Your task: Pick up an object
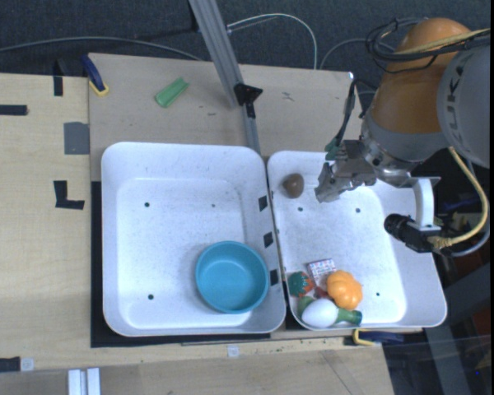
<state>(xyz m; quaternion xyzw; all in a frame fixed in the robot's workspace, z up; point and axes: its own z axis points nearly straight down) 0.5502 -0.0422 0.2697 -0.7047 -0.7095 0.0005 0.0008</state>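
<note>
Hanging over the far end of the right bin [395, 220], the gripper [328, 189] sits just beside a small brown ball [292, 185]; nothing is seen in its grasp, and how it is set cannot be told. Toys crowd the near corner: an orange piece [344, 288], a white egg [319, 313], partly overlapping. A blue bowl [230, 276] lies in the left bin [148, 171].
</note>
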